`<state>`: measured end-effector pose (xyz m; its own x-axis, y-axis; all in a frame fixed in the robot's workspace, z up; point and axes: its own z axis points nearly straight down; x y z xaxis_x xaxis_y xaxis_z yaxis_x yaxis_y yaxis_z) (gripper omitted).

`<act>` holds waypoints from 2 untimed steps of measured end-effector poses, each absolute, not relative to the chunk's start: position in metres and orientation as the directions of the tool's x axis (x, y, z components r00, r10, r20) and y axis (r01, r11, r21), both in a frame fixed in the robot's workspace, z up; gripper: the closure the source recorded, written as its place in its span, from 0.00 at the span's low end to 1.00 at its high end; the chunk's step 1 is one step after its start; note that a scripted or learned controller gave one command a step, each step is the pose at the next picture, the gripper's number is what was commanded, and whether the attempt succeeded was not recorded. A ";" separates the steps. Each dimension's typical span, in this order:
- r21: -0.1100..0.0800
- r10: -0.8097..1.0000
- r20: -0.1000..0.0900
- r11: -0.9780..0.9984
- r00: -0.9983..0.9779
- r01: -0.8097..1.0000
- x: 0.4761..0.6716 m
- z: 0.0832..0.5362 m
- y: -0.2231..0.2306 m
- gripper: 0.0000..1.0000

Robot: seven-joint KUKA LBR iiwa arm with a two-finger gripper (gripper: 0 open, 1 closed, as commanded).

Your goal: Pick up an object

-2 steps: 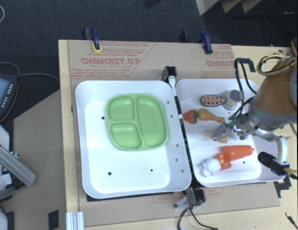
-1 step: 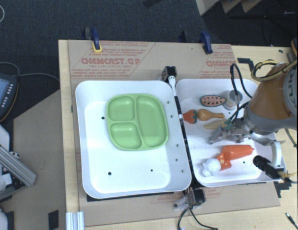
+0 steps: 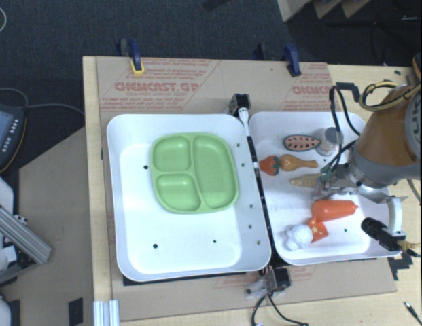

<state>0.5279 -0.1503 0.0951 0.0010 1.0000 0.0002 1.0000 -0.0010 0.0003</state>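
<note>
Orange toy (image 3: 333, 209) near the right bin's (image 3: 346, 248) front edge could slip, jaws' state unclear, crowded by neighbouring toys.

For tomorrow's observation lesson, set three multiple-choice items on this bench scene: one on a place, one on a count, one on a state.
1. Where does the green divided plate lie?
A. in the left bin
B. in the right bin
C. on the floor

2. How many compartments has the plate?
A. two
B. three
C. five

3. How does the orange carrot toy lie?
A. standing upright
B. hanging in the air
C. on its side on the bin floor

Key: 1 A, the plate sits in the left bin. 2 B, ridges split it into two small sections and one long one. 3 C, it lies flat near the gripper.
</note>
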 end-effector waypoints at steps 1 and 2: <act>0.007 1.000 -0.002 0.001 -0.001 1.000 0.525 0.157 -0.146 1.00; 0.006 1.000 -0.002 0.002 -0.002 1.000 0.528 0.204 -0.138 1.00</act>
